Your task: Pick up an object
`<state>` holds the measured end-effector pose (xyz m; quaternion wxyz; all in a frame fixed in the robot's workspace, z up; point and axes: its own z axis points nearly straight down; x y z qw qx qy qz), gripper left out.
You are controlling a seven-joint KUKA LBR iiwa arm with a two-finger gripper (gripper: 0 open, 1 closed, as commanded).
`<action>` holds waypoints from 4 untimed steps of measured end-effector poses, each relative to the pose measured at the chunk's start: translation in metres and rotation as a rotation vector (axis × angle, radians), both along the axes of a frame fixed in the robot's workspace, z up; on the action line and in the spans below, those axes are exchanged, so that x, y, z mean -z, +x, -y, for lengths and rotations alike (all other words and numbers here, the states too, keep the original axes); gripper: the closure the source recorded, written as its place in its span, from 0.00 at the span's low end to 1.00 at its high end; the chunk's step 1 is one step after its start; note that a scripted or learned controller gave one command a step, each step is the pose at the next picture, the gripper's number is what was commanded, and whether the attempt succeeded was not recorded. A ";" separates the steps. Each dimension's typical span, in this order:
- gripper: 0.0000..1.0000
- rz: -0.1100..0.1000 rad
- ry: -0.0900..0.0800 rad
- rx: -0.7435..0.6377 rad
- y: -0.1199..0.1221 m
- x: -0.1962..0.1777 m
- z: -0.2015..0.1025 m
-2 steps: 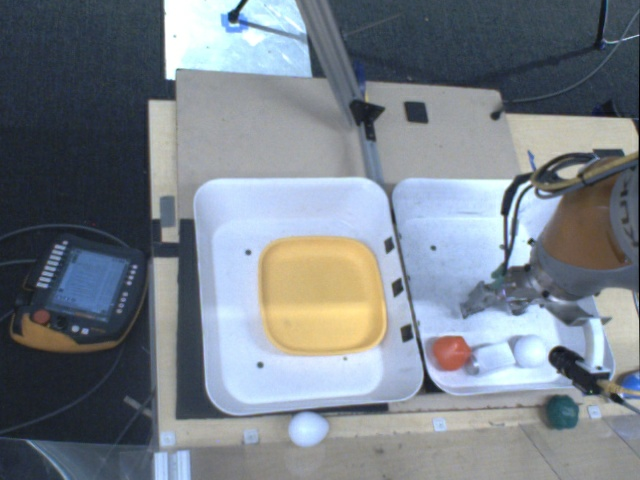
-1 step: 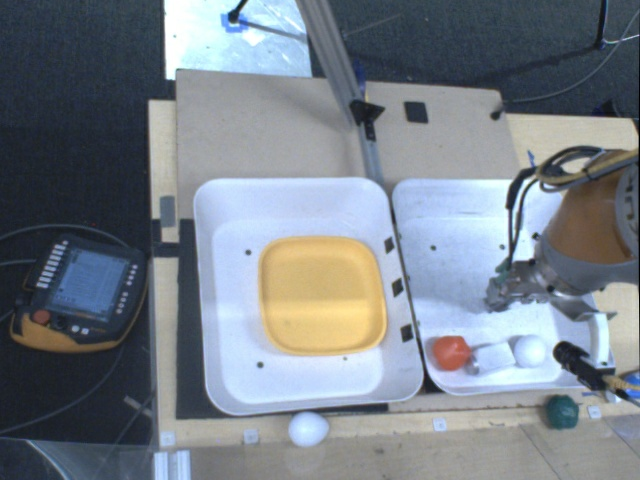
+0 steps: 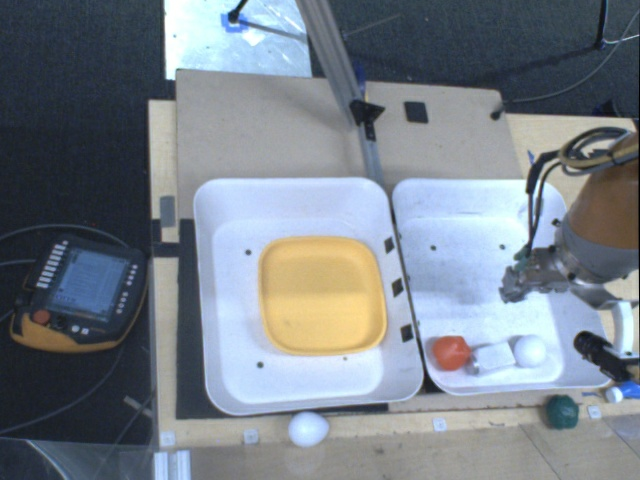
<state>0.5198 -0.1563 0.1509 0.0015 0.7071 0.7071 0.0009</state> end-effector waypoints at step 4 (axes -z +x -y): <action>1.00 -0.003 0.002 -0.004 0.033 -0.070 -0.083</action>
